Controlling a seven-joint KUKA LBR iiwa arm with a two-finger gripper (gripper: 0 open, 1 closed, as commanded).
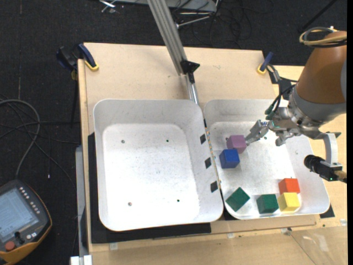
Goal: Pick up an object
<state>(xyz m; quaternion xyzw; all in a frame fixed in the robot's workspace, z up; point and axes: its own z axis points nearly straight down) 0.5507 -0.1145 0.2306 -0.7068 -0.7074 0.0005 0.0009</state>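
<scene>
Hovering over the right bin (316,206), my gripper (270,132) hangs with its fingers spread apart and nothing between them. One fingertip (254,133) reaches toward the purple block (236,143), just beside it; whether they touch I cannot tell. A blue block (229,158) sits against the purple one's near side. Along the near wall I see a dark green block (237,199), another green block (267,203), a yellow block (289,202) and an orange block (289,185) behind it.

purple cube (236,143), touching blue cube (229,158)
</scene>
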